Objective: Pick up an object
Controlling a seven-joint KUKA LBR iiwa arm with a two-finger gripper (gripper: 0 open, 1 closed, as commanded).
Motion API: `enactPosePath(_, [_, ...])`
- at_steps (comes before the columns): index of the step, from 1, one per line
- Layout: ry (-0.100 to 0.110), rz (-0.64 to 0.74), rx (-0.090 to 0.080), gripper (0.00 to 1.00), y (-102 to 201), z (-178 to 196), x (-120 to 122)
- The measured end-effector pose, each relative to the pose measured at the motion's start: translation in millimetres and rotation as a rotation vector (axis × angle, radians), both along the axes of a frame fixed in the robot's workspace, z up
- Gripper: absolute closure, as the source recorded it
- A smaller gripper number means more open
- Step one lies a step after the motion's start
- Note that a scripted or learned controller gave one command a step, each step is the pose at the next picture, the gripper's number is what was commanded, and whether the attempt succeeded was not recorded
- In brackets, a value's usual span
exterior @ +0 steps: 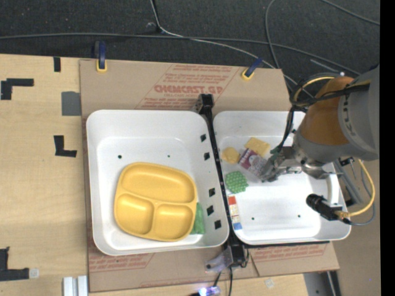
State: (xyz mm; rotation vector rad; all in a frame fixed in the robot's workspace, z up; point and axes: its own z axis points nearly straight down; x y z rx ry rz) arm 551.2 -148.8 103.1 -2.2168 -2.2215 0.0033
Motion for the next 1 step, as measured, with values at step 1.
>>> enactPosePath(1, [-0.006,-0.001,-0.001,1.00,1.8,42.8,4.9])
